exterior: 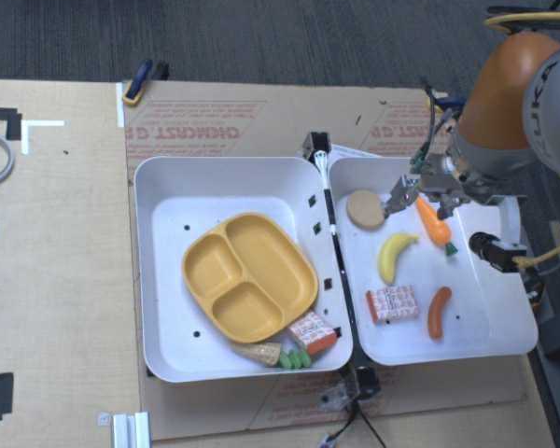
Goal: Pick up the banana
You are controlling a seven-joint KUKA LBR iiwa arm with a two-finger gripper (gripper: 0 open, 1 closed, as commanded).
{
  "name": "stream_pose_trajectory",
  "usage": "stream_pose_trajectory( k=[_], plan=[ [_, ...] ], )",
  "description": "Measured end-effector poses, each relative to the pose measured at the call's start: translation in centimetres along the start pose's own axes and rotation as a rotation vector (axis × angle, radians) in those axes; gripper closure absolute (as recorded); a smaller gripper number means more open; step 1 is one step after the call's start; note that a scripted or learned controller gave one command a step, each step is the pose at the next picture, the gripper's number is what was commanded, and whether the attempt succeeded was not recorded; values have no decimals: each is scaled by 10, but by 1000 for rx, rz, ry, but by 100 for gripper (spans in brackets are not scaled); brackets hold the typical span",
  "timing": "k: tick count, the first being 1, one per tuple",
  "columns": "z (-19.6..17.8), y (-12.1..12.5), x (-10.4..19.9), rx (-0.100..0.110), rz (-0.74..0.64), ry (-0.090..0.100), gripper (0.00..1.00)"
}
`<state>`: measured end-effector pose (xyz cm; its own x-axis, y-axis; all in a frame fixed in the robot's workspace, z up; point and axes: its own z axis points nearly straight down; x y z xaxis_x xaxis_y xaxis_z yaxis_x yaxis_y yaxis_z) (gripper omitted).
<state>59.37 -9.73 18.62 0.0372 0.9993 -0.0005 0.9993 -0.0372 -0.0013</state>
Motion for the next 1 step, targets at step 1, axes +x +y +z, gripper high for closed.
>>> stream_pose_trajectory(
  k=[1],
  plan=[
    [75, -32, -7, 0, 47, 0, 0]
  ],
)
